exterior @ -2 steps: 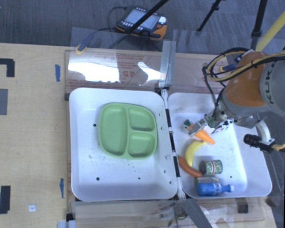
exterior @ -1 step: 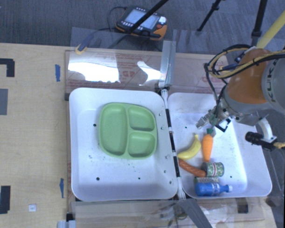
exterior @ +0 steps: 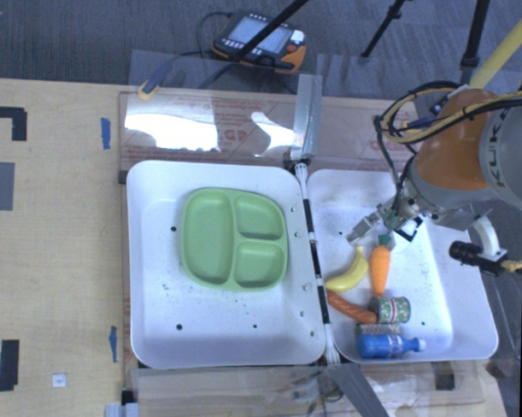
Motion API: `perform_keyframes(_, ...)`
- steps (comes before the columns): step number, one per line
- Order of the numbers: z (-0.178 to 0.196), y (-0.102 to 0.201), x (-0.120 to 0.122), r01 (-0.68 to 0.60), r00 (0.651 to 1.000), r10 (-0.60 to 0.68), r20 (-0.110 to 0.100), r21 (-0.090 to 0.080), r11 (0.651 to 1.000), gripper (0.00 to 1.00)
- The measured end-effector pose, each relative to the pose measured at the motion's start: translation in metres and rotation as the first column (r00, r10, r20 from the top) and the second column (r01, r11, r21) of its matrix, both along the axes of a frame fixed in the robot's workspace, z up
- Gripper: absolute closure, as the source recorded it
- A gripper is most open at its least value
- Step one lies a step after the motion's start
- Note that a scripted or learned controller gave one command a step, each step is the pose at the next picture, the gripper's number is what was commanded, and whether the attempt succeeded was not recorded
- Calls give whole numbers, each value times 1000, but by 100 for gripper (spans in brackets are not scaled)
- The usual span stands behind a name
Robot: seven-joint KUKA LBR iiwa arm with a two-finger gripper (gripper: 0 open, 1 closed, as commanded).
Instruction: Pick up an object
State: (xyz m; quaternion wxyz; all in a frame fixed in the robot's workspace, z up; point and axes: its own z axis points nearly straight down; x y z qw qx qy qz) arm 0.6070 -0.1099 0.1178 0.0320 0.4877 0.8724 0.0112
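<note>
In the right bin point(exterior: 462, 326) several toy items lie together: an orange carrot point(exterior: 379, 269), a yellow banana point(exterior: 351, 274), a red-orange pepper point(exterior: 351, 308), a small can point(exterior: 393, 310) and a blue bottle point(exterior: 388, 345). My gripper point(exterior: 383, 226) hangs over the bin's middle, just above the carrot's green top. Its fingers point(exterior: 361, 230) stand spread, open, with nothing held between them. The orange band of the arm point(exterior: 456, 137) sits above and to the right.
The left bin point(exterior: 148, 268) holds a green divided plate point(exterior: 234, 238). A raised divider point(exterior: 313, 248) runs between the two bins. A handheld device point(exterior: 257, 39) lies beyond the bench at the back. Cables loop around the wrist.
</note>
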Motion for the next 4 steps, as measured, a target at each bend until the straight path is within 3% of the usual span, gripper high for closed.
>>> perform_keyframes(1, -32, -23, -72, -165, 984, 165, -62, 11, 986, 0)
perform_keyframes(2, -22, -61, -109, -230, 973, 230, -11, -16, 973, 0)
perform_keyframes(3, 35, -43, -56, -144, 987, 144, -66, 12, 990, 0)
perform_keyframes(4, -31, -69, -81, -247, 967, 247, -58, 9, 969, 0)
